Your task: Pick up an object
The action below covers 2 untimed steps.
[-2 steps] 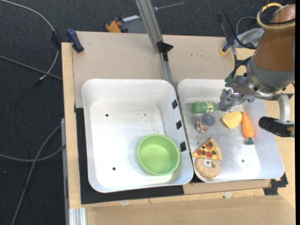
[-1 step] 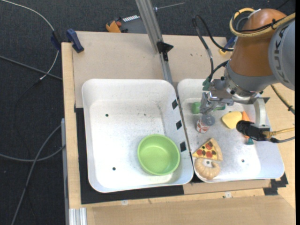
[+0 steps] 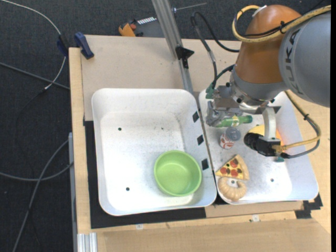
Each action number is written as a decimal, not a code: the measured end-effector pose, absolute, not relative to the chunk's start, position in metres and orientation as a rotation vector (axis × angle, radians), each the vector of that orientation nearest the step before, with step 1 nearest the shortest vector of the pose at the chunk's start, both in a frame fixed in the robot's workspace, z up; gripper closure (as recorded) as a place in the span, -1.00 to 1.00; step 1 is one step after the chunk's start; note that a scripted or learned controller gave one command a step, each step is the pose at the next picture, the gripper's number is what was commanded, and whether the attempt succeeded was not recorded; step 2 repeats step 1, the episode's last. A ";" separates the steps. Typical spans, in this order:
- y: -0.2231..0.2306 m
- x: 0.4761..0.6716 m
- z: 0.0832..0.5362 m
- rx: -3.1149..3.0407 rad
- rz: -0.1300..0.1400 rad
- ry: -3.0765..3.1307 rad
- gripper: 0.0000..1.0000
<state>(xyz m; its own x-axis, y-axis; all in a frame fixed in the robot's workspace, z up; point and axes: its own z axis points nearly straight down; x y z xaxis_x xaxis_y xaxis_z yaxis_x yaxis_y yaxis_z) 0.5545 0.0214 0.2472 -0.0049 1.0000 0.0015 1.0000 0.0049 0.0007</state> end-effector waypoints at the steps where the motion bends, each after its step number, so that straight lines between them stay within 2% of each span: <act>1: 0.067 0.549 0.248 -2.216 -0.002 -2.226 1.00; 2: 0.067 0.549 0.248 -2.216 -0.002 -2.226 1.00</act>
